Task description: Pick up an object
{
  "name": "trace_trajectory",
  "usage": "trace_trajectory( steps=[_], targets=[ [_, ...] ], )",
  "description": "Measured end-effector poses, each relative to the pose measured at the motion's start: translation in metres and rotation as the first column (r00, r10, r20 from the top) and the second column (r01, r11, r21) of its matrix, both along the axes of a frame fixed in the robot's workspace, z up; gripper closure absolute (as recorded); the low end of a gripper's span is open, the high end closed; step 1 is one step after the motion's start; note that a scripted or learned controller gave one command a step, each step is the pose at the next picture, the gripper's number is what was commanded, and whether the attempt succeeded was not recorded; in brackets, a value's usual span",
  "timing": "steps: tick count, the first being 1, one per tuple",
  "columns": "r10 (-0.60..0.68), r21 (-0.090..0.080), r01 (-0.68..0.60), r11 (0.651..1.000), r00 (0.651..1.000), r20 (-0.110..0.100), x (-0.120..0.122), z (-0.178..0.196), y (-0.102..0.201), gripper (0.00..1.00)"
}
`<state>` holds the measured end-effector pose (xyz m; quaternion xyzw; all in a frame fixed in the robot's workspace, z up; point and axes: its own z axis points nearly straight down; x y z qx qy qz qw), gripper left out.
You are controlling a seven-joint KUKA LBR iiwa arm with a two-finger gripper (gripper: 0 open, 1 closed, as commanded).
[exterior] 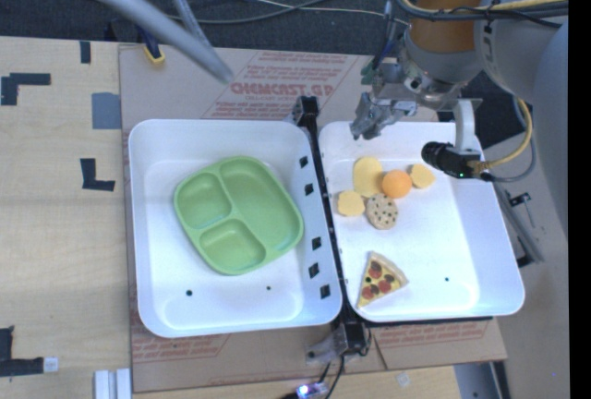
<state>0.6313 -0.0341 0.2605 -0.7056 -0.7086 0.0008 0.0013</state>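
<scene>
While the arm (480,0) hangs over the far edge of the right bin (480,268), the step in hand looks like the approach: nothing is lifted yet. Whether the gripper (369,125) is wide or narrow I cannot tell from this slant; nothing shows in its grasp.

Taking the right bin as landmark, from largest to smallest: the left bin (157,296) lies just beside it, across a black divider (319,203), and holds a green compartment tray (238,213). Inside the right bin, a pizza slice (379,279) lies alone toward the near side, well apart from the rest. A cluster sits in the far half: a yellow piece (367,174), a speckled cookie (381,211), an orange ball (397,184), a yellow disc (350,203) and a small yellow piece (422,175), most touching or nearly so.

By my judgement the next move calls for a descent onto one piece. The cluster lies nearest, yet its pieces crowd each other, so the fingers may strike a neighbour. The pizza slice has open floor all round. The divider and the bin's far wall stand close to the gripper and limit room there.
</scene>
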Motion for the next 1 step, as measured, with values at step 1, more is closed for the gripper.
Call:
trace_trajectory(
  steps=[1],
  targets=[
    [0.0,0.0,0.0,1.0,1.0,0.0,-0.0212,0.0009,0.0491,1.0]
  ],
)
